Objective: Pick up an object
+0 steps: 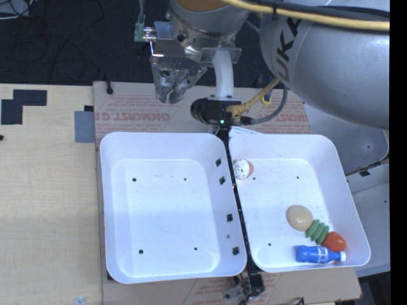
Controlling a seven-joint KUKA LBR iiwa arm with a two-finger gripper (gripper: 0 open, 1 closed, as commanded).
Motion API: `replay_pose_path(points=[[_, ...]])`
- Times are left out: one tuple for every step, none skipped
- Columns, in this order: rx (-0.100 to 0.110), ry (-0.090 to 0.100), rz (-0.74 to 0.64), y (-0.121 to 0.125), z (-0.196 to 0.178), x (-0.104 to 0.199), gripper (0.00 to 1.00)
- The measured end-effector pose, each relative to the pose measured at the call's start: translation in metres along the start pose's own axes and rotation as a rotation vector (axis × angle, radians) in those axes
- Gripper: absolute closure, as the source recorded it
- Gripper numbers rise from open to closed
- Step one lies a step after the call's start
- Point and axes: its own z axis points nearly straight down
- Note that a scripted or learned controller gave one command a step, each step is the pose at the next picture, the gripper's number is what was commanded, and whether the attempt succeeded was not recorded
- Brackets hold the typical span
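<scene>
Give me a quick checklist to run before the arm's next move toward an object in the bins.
1. Targets present: ok. Blue plastic bottle, beige oval object, green ridged piece and red-orange round object sit in the right white bin.
2. Small white-and-orange round object lies alone near the divider: ok.
3. Gripper above the bins' far edge, carrying nothing: ok.
4. Finger opening: cannot tell.
5. Corner objects separated enough for a grasp: not ok, clustered.

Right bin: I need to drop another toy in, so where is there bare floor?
The right bin has bare floor through its middle and far right. A small round toy sits by the divider; the near right corner is crowded by a tan egg, a carrot and a blue bottle.
</scene>
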Motion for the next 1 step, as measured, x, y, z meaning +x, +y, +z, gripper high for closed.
replay_pose_path(points=[[0.004,-0.001,-0.006,-0.0002,-0.0090,0.0009,1.00]])
